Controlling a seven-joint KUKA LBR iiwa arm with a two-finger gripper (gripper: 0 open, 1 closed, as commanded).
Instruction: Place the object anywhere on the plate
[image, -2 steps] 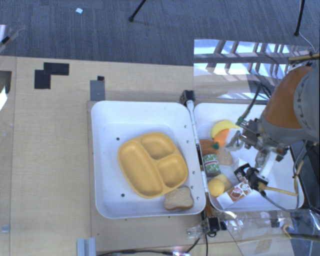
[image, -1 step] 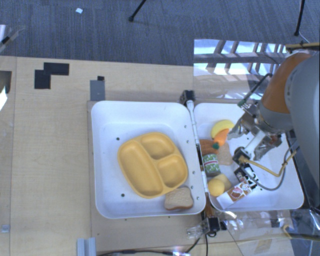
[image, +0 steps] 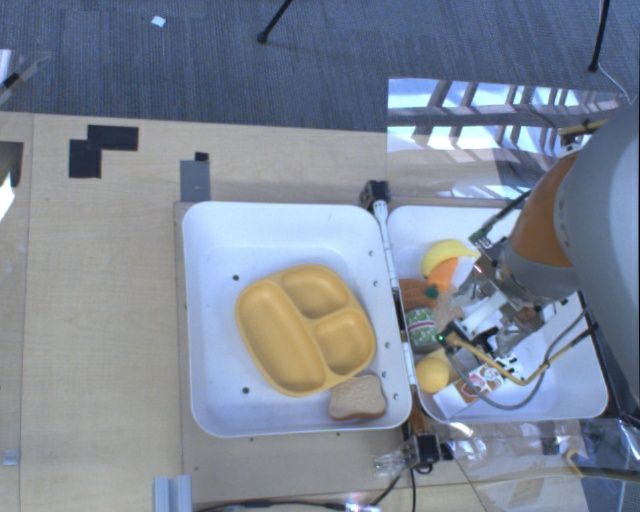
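A yellow three-compartment plate lies in the left bin, with nothing on it. A slice of bread rests on the bin floor just off the plate's lower right rim. My gripper hangs low in the right bin, over a cluster of toy food: a yellow banana, an orange carrot, a green-labelled item and a yellow lemon. The wrist body hides the fingertips.
The ridge between the two bins runs just left of the gripper. A printed card lies at the right bin's front. Loose cables trail from the wrist. The grey arm covers the right bin's far right.
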